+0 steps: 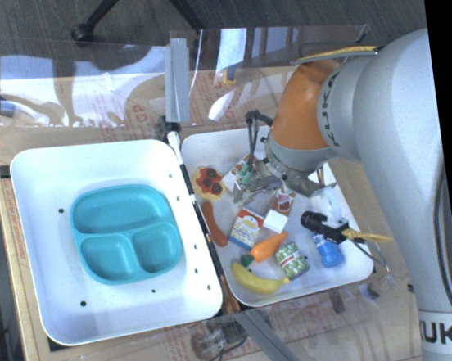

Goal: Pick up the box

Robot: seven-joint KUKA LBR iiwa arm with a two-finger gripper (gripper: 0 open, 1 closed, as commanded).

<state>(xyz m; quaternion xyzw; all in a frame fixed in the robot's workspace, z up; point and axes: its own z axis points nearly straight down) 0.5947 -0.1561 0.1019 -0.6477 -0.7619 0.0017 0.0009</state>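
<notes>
One fixed camera looks down at a slant on both bins (32,242)

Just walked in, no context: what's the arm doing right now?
The arm is reaching from the right into the right bin, with its end effector down among the cluttered items near the bin's upper middle. The box lies just below it on the bin floor, not lifted, next to a carrot, a banana and a hot dog. The left bin holds a blue divided tray.
</notes>
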